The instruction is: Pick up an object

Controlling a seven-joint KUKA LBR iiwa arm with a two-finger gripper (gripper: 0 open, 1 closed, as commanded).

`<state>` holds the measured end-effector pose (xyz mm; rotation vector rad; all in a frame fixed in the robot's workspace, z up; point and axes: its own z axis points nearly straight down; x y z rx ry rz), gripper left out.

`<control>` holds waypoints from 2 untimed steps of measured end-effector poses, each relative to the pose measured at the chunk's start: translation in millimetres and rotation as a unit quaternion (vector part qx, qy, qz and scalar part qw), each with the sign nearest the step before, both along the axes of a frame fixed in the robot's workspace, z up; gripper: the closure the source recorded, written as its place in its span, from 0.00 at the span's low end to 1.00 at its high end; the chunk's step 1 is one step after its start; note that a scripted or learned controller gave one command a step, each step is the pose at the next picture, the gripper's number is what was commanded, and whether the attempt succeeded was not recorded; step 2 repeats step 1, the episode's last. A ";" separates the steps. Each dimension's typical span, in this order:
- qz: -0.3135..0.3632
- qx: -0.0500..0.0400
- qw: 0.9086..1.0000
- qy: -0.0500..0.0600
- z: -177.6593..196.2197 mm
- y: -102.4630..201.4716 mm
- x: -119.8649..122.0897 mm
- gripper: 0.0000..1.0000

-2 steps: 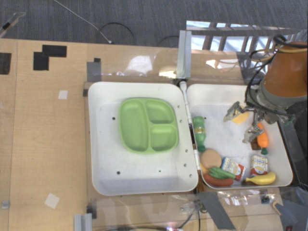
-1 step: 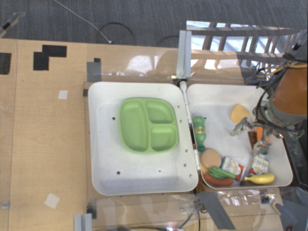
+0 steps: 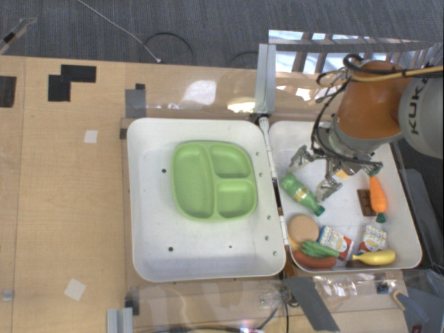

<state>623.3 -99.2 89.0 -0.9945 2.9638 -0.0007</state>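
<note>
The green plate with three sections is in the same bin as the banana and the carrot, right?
No. The camera view shows the green plate alone in the left bin, while the banana and the carrot lie in the right bin.

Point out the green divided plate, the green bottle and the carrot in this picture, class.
green divided plate (image 3: pixel 212 180), camera view, on the ridge between its compartments.
green bottle (image 3: pixel 300 194), camera view, on the middle of its body.
carrot (image 3: pixel 377 195), camera view, on its orange body.

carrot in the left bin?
No. The carrot lies in the right bin, near its right wall; the left bin holds the green plate.
</note>
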 end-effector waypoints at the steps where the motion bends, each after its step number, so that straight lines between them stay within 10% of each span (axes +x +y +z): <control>1: 0.033 -0.003 0.999 0.000 2.0 -12.1 -82.5 0.00; 2: 0.033 -0.003 0.999 0.000 2.0 -12.1 -82.5 0.00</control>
